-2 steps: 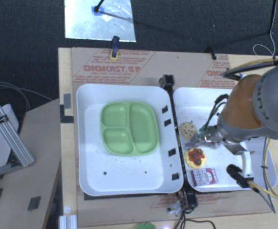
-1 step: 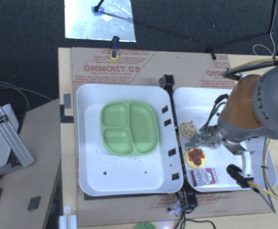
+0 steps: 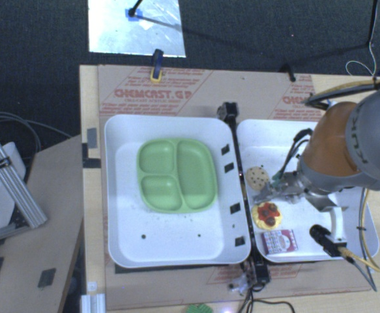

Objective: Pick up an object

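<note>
The arm [image 3: 356,142] is seen reaching in from the right side of the camera view, its thick grey body lying across the upper right corner. An orange band [image 3: 330,142] is wrapped around it just above the wrist. Below that band the wrist is bent downward and toward the left, so that the tool end is carried low. The gripper [image 3: 272,186] is held at the left end of the wrist, pointing left and slightly down. Dark cables are looped along the wrist's left side, from the orange band down to the gripper. The fingertips cannot be made out clearly.
</note>
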Robot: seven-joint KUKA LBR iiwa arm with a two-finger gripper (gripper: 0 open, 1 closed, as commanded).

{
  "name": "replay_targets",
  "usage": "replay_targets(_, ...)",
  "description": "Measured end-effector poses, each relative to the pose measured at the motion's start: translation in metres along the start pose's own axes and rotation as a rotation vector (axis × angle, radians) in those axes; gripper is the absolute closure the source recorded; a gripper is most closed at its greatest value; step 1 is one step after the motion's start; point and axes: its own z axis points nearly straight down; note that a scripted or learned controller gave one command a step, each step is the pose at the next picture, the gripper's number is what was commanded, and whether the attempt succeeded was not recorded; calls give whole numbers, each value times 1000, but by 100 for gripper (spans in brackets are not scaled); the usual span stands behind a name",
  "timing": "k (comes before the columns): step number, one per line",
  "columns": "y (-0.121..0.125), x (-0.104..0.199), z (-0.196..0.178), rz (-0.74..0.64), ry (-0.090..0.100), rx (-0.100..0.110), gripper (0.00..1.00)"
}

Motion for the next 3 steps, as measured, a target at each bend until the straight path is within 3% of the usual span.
replay_targets(1,0,0,0,0,0,0,0)
replay_targets(2,46,-1,1,-4,0,0,0)
replay_targets(3,60,-38,-31,1,-1,1,0)
